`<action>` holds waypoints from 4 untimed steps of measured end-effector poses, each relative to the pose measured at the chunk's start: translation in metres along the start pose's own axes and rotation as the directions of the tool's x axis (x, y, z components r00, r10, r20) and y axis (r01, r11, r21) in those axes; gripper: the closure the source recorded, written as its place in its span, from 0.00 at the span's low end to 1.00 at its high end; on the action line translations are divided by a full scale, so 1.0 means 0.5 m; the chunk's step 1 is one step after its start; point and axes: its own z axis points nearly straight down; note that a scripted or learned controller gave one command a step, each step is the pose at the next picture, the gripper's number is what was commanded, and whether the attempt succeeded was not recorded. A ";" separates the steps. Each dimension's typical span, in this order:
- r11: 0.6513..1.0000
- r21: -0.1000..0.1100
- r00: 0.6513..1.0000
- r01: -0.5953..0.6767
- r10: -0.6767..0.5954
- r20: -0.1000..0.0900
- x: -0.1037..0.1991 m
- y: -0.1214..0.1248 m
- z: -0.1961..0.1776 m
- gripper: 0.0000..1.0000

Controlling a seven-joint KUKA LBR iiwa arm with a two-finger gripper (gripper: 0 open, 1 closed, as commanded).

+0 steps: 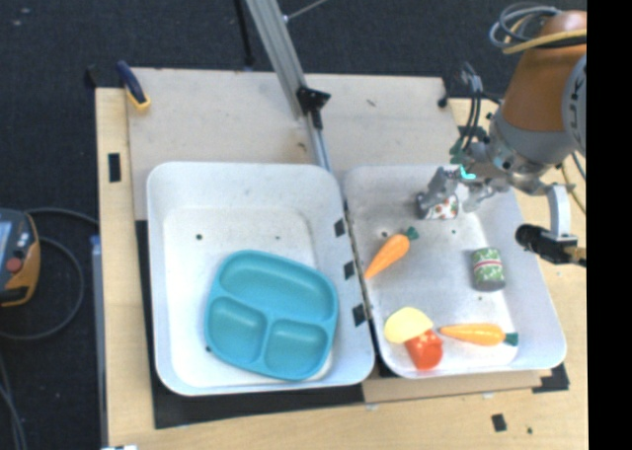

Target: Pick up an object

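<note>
Camera view has the arm (538, 93) bent down over the right bin (533, 270), its gripper (439, 199) low near the bin's far wall. Whether it is spread or pinching, I cannot tell. Nearer than the gripper lies a carrot (387, 254); toward the bin's front edge lie a second carrot (476, 335) and a tomato (425, 350).

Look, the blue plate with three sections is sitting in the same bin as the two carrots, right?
Not quite. The camera view shows the blue plate lying by itself in the left bin. The two carrots lie in the right bin, the one the hand reaches over. The plate does have three sections.
</note>
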 end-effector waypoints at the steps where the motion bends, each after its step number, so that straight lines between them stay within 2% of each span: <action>1: 1.000 -0.003 1.000 0.000 0.000 0.001 0.000 0.002 -0.003 0.00; 2: 1.000 0.002 1.000 -0.002 0.002 0.001 -0.004 -0.007 0.122 0.00; 3: 1.000 -0.025 1.000 -0.005 0.005 -0.003 -0.002 0.009 0.205 0.00; 4: 1.000 -0.008 1.000 -0.005 0.005 0.000 -0.006 -0.003 0.197 1.00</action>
